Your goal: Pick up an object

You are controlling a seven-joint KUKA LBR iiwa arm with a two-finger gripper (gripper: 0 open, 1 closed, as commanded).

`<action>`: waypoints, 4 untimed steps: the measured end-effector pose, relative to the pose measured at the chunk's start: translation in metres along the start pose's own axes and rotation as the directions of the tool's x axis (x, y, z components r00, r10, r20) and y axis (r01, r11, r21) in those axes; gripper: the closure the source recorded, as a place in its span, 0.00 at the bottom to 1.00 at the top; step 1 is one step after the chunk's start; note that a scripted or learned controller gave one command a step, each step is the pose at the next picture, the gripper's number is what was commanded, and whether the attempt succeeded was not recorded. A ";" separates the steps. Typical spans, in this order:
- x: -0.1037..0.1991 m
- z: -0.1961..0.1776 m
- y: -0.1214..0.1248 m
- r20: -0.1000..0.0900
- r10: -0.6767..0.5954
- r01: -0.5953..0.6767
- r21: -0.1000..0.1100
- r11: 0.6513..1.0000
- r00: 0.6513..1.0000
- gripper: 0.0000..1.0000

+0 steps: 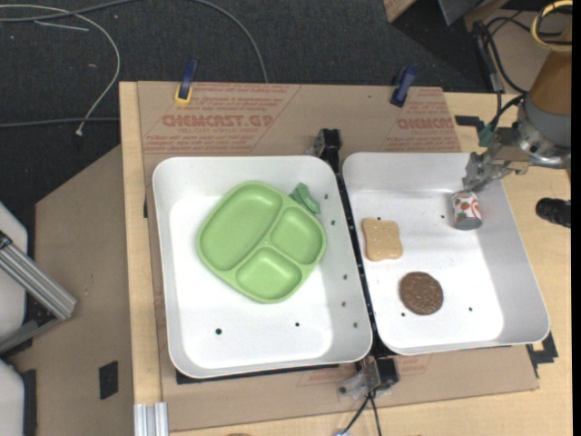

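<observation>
Two white bins sit side by side on the surface [272,116], which is covered with printed cardboard. The left bin [182,316] holds a green divided plate [261,241] with three compartments, lying flat and turned at an angle. A small dark green piece [307,198] rests against the plate's far right edge.

The right bin [508,307] holds three things. A tan slice of toast [381,239] lies near the bin's left wall. A round brown cookie [421,292] lies nearer the camera and a little to the right of the toast, apart from it. A small can [466,210] with red and white markings lies in the far right part of the bin, well apart from the other two.

The arm comes in from the right, and the gripper [479,173] hangs over the far right corner of the right bin, just above the can. The fingers point down toward the can, with their tips right by its far edge. Whether they touch the can cannot be told, and whether the gripper is released or clenched cannot be told either.

Two blue clamps [186,78] [403,86] pin the cardboard at the far edge of the surface. A black clip [327,142] sits between the bins at their far ends.
</observation>
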State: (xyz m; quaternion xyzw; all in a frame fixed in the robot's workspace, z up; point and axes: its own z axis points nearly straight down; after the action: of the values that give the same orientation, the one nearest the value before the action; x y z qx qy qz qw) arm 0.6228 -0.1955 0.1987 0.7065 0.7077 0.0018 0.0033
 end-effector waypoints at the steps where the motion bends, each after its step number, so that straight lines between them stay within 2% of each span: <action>1: -0.002 -0.045 0.003 0.000 0.001 -0.001 0.000 1.000 1.000 1.00; 2: -0.002 -0.100 0.005 0.001 0.001 -0.001 -0.001 1.000 1.000 1.00; 3: 0.051 -0.102 -0.007 -0.004 -0.003 0.003 0.009 1.000 1.000 1.00; 4: 0.101 -0.103 -0.014 -0.005 -0.004 0.004 0.009 1.000 1.000 1.00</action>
State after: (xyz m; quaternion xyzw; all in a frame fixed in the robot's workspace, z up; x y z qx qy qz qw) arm 0.6083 -0.0944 0.3011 0.7049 0.7093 0.0005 -0.0016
